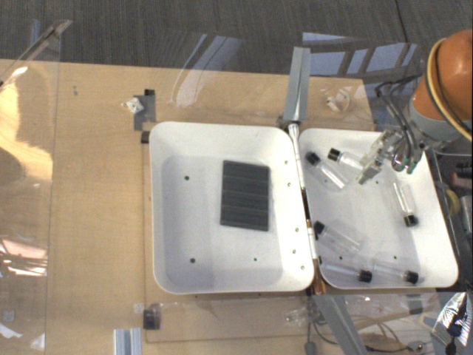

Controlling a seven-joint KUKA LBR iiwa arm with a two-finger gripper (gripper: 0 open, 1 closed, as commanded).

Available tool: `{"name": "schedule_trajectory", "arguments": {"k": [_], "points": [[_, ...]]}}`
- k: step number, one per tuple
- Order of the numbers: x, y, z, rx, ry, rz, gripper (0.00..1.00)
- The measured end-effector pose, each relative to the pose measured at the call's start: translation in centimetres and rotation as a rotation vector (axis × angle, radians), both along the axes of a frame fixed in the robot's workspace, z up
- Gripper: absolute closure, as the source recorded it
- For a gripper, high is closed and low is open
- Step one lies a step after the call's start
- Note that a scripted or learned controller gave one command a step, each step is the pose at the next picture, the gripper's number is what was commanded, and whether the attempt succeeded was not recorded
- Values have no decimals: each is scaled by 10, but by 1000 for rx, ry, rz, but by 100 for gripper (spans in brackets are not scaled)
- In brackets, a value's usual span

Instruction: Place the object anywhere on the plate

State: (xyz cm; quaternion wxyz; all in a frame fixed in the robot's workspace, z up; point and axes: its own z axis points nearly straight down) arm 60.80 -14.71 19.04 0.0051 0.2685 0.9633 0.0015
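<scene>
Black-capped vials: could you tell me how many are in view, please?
6 vials, all in the right bin: two upper left, one right, one mid-left, two along the bottom; the gripper may hide another.

The plate lies in the left bin. Several vials lie scattered in the right bin (the gripper hangs over its far part)

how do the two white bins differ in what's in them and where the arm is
The left bin holds one flat dark grey ribbed plate near its middle; the right bin holds several clear vials with black caps, scattered, such as one near its right side. The gripper hangs over the right bin, away from the left bin. Both bins are shallow, white and round-cornered, side by side.
</scene>
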Motion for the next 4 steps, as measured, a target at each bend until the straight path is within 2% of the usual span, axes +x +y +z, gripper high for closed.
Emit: {"name": "schedule_trajectory", "arguments": {"k": [1,2,3,4], "points": [[3,33,58,-6,-3,472,100],[6,94,112,-4,-3,326,100],[-19,157,44,0,2,93,100],[-27,223,29,4,3,-259,100]]}}
